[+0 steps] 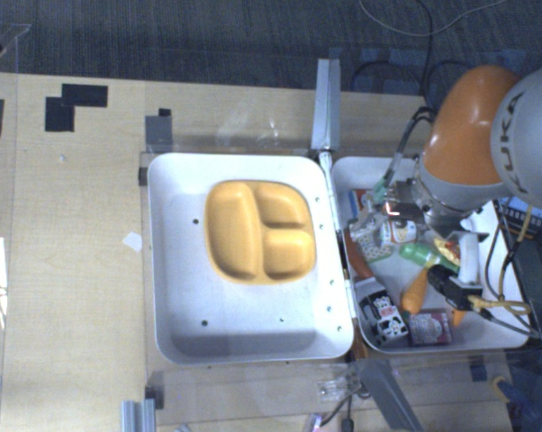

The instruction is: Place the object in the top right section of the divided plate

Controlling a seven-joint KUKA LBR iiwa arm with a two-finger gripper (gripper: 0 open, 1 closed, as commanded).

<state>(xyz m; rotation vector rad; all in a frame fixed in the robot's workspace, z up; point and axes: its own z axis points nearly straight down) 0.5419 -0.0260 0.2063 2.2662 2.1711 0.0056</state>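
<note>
- The divided plate (258, 229) is yellow, with three sections, and lies flat near the middle of the left bin (176, 322); nothing else lies in that bin, so the plate is plainly the drop-off spot, set where the arm can come down on it without obstruction.
- Its top right section (280, 205) is the smaller hollow at the upper right, next to the long section on the left and above the lower right one; it holds nothing, so I judge the placing not yet done.
- The right bin (505, 336) holds the clutter to pick from: a green object (419, 254), an orange carrot-like piece (415, 289), a small black-and-white item (382, 316), and a flat packet (429, 328) near the front wall; they lie jumbled and touching, as a loose pile would.
- The arm (487, 142) hangs over the back of the right bin, its orange band uppermost, with the gripper (383, 216) pointed down into the pile near the dividing wall; this suits a pick from the heap rather than a carry.
- Whether the pincer is released or clenched I cannot tell; the clutter around it hides that; nor can I tell which item is the chosen object, though it appears to be in the right bin, well apart from the plate.
</note>
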